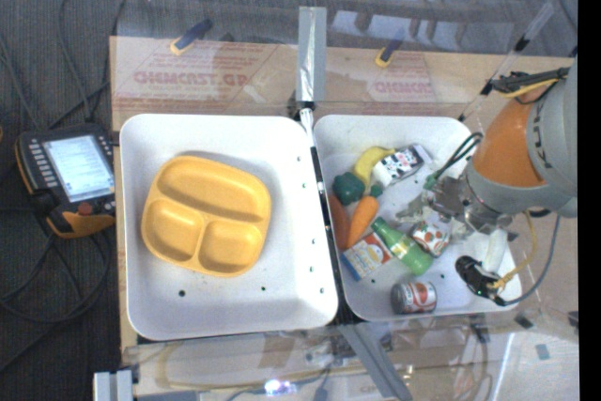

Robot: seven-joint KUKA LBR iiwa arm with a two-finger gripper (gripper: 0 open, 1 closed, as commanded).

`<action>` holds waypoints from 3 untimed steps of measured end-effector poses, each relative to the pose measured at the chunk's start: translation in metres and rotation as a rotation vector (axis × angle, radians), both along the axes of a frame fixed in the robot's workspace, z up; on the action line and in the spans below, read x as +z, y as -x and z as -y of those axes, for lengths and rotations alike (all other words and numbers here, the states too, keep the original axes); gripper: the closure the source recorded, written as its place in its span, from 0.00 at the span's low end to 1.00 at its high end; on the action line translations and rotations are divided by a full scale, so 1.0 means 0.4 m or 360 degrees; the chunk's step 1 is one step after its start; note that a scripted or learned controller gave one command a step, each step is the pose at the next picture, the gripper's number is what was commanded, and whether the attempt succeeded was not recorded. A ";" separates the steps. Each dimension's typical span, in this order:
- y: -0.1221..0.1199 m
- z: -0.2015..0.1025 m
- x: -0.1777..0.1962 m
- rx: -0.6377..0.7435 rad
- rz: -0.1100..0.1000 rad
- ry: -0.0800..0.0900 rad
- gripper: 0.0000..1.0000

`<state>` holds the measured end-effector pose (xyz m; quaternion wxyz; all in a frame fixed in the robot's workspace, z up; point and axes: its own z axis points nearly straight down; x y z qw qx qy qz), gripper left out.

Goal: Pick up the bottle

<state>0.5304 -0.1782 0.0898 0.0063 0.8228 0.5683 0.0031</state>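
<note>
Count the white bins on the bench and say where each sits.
2. The left bin holds a yellow tray. The right bin, touching it, holds the bottle, a carrot, a can and other clutter.

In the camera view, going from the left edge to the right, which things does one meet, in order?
Handheld control pendant → yellow divided tray in the left bin → carrot → green bottle → gripper → orange band of the arm.
</note>
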 end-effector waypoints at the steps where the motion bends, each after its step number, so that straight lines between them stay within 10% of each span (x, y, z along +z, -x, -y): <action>1: -0.067 -0.017 -0.002 -0.0057 -0.0009 -0.0002 0.00; 3: 0.090 -0.109 0.001 0.0097 0.0006 0.0009 0.00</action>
